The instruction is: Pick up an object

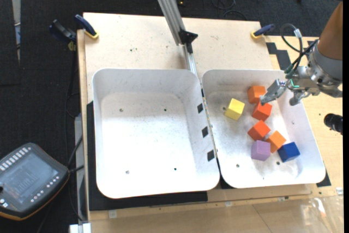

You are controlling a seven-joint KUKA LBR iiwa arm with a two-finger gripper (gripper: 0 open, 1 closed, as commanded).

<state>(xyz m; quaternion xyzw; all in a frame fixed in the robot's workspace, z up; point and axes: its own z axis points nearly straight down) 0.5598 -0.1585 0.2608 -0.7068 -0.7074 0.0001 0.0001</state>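
Dark carpet and trailing cables surrounded the pale wooden bench [142,41], which carried two shallow white plastic bins side by side. All the small blocks lay in the right-hand bin [305,172]: a yellow cube [235,108], three orange cubes [256,94], a smaller orange piece, a purple cube [260,150] and a blue one [288,151]. The grey arm's jaws [284,91] hung over that bin's upper part, spread apart and gripping nothing, just beside the orange cubes. Packed so close, a descent might wedge between blocks and knock them aside.
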